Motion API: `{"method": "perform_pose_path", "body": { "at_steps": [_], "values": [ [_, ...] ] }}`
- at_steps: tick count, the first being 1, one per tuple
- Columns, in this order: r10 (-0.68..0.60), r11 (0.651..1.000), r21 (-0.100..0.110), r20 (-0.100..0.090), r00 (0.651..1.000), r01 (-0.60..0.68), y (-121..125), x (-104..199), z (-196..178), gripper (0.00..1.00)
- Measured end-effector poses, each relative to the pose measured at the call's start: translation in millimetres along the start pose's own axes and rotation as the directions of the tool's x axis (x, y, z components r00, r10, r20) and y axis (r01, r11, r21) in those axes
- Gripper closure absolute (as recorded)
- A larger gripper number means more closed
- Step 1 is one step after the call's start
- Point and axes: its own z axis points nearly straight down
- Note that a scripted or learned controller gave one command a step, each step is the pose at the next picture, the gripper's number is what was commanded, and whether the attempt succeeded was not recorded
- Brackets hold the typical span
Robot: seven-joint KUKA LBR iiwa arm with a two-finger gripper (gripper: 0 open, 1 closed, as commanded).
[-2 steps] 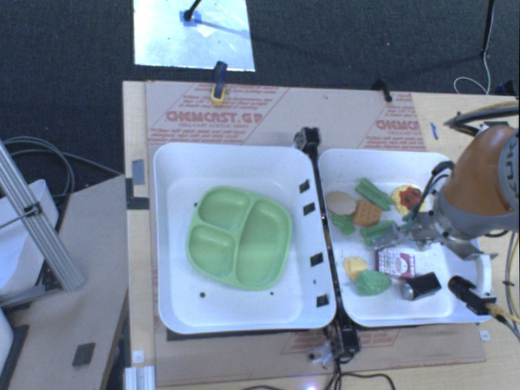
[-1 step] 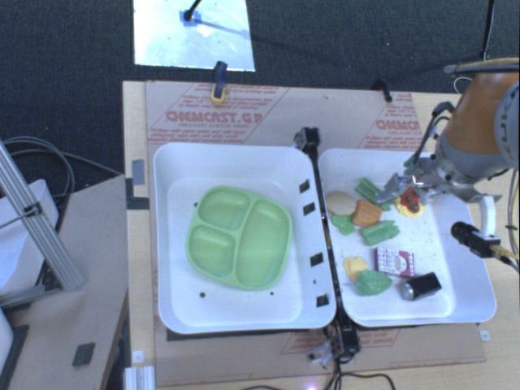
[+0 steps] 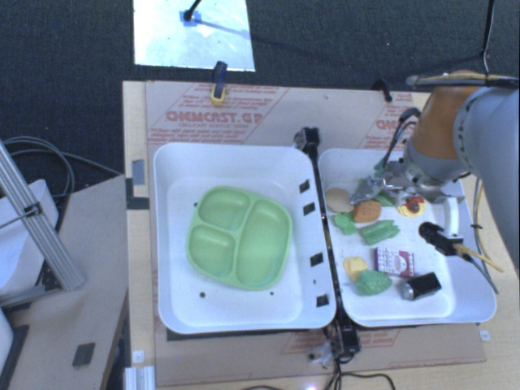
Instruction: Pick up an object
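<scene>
Hovering at right bin [image 3: 470,296] inner edge: gripper [image 3: 370,189], beside roll [image 3: 367,211].

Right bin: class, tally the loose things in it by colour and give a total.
Green pieces: 3
Yellow piece: 1
Beige piece: 1
Orange-brown piece: 1
Red-and-white box: 1
Black cylinder: 1
Red-and-yellow piece: 1
Total: 9

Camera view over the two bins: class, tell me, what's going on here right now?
The grey robot arm reaches in from the right. Its claw is low in the right bin, just above a brown bread-like piece among other small toy foods. I can't tell whether it grips anything yet. The left bin holds a green divided plate.
</scene>
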Motion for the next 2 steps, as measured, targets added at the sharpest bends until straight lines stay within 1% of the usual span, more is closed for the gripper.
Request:
{"method": "perform_pose_path", "body": {
  "at_steps": [1,2],
  "values": [
    [0.01,1.0,-0.007,0.002,1.0,-0.01,-94,-3,-5,0.0],
    [0.001,1.0,0.007,-0.002,1.0,-0.001,-136,48,1,0.0]
  ]
}}
